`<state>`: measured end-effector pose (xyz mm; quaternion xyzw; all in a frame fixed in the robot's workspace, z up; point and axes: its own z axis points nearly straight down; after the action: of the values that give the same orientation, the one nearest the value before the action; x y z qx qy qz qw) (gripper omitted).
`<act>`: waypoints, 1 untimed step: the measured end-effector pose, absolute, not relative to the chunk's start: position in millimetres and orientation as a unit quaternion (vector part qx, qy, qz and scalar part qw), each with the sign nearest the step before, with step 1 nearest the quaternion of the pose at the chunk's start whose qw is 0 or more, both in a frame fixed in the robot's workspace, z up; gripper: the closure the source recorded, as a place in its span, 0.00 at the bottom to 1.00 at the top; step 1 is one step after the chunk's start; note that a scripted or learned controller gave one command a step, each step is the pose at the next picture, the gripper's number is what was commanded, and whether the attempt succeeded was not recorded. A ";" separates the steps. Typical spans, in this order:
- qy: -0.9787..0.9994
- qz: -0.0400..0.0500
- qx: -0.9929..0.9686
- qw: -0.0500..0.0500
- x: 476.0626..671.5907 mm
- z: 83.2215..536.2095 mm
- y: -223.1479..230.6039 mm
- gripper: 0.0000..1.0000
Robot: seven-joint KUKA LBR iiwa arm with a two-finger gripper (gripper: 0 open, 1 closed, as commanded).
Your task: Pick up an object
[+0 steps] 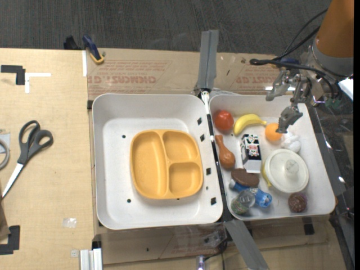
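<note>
tool (287, 122) upper right, over orange (273, 133) | finger state: cannot tell | risk: orange rolls against banana (248, 121), grasp slips

right bin: orange (272, 133) round, near upper right, just beside banana (248, 121), curved yellow. Red tomato (224, 120) by left wall. White lidded bowl (287, 170) upright, lower right.

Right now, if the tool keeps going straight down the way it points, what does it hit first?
Most likely the orange fruit: the tool hangs just above and right of it in the right bin. A white object lies close beside it, so depth from this single slanted view is uncertain.
</note>
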<state>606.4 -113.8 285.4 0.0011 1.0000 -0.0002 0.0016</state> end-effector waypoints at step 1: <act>0.996 0.000 0.093 0.001 603.3 193.5 -67.3 0.00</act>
<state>603.3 -67.3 193.5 0.0926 0.9957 0.0000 0.0013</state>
